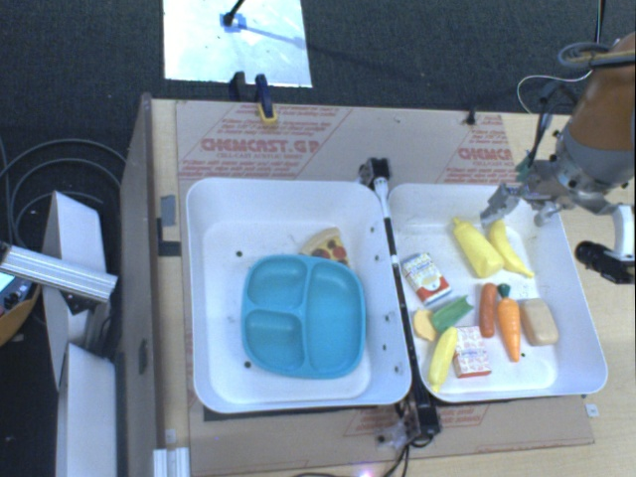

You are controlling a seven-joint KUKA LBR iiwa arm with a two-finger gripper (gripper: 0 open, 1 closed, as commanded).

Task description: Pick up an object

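While claw (500,207) hangs over right bin (581,366), yellow bottle (476,248) just below-left; claw state untellable.

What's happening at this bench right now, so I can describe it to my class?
A robot arm reaches in from the right, its gripper poised over the far edge of the right bin, near a yellow bottle and a banana. Nothing is visibly held yet. That bin also holds carrots, small cartons and other toy food. The left bin holds a blue divided plate with a pizza slice beside it.
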